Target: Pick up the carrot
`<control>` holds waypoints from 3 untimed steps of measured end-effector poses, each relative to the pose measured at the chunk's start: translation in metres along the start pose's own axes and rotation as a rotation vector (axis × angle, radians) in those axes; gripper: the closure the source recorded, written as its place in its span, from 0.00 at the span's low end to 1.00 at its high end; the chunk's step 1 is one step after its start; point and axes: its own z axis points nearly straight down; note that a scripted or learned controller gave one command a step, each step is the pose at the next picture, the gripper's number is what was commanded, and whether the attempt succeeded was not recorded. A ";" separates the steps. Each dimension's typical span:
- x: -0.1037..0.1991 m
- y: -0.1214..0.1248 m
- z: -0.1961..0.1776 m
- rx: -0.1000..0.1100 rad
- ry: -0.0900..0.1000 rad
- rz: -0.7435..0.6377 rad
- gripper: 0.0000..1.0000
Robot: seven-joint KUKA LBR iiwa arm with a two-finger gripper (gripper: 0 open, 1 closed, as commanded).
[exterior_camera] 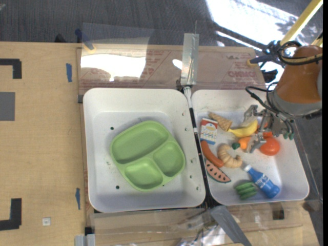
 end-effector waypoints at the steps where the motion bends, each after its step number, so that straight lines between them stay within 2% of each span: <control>1: 0.038 0.058 -0.002 -0.002 0.001 -0.150 0.00; 2: 0.053 0.020 -0.002 -0.002 0.005 0.066 0.00; 3: 0.048 0.020 -0.016 0.000 -0.010 0.064 1.00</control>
